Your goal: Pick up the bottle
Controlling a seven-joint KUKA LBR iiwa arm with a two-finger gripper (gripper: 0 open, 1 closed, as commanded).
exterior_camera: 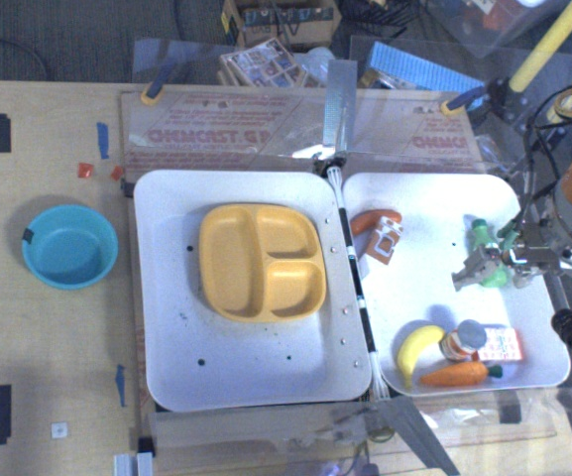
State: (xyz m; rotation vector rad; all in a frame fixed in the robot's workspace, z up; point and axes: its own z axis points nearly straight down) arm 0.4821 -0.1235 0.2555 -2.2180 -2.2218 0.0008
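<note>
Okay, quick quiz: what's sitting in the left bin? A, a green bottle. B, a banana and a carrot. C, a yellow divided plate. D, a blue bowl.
C: the yellow divided plate lies in the left bin, while the blue bowl sits outside on the bench.

The gripper (480,269) reaches in from the right, low, its wrist level

Green bottle (484,251), seemingly tilted, right bin
</note>
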